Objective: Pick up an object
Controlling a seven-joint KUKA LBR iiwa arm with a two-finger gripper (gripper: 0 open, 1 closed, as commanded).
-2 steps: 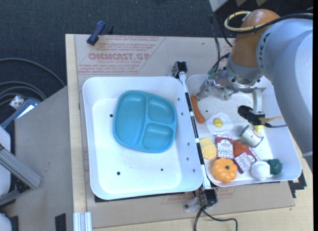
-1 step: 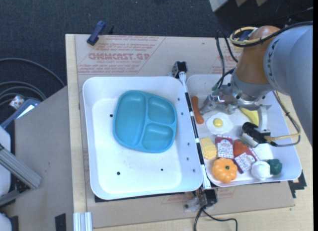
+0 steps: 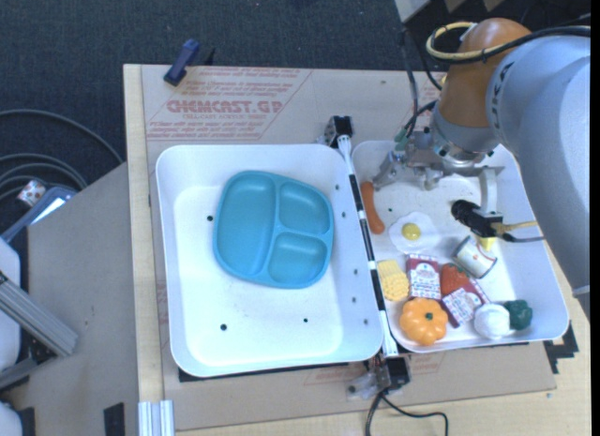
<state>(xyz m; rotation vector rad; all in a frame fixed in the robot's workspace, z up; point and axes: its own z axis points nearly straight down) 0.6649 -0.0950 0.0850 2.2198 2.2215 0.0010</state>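
Observation:
My gripper (image 3: 413,164) hangs low over the far end of the right bin (image 3: 544,305), under the grey arm with the orange band. An orange sausage (image 3: 372,207) lies just to its left, along the bin's left wall. Closer to the front sits a fried egg (image 3: 411,231). Further forward are a yellow ridged piece (image 3: 393,280), a red packet (image 3: 425,278), a small can (image 3: 474,256), an orange pumpkin (image 3: 423,321) and a white-and-green piece (image 3: 502,317). I see nothing held in the gripper.
The left bin (image 3: 187,322) holds a blue divided plate (image 3: 274,229). A black clip (image 3: 338,128) sits where the bins meet at the back, and another (image 3: 392,369) at the front. A blue object (image 3: 182,62) lies on the board behind the bins.

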